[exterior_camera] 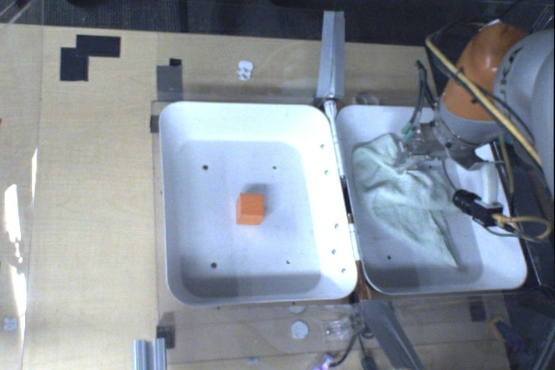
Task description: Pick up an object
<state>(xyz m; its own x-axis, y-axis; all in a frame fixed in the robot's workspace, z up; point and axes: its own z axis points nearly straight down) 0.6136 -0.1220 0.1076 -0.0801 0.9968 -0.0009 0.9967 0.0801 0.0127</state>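
Note:
An orange cube lies near the middle of the left bin. A crumpled pale green cloth fills much of the right bin. My gripper hangs at the cloth's upper right part, low against the fabric, with the grey wrist and orange band above it to the right. The cloth looks bunched up just under the gripper.
A metal divider post stands behind the seam between the two bins. Cables loop off the arm over the right bin's right side. Black tape marks sit on the bench at the far left.

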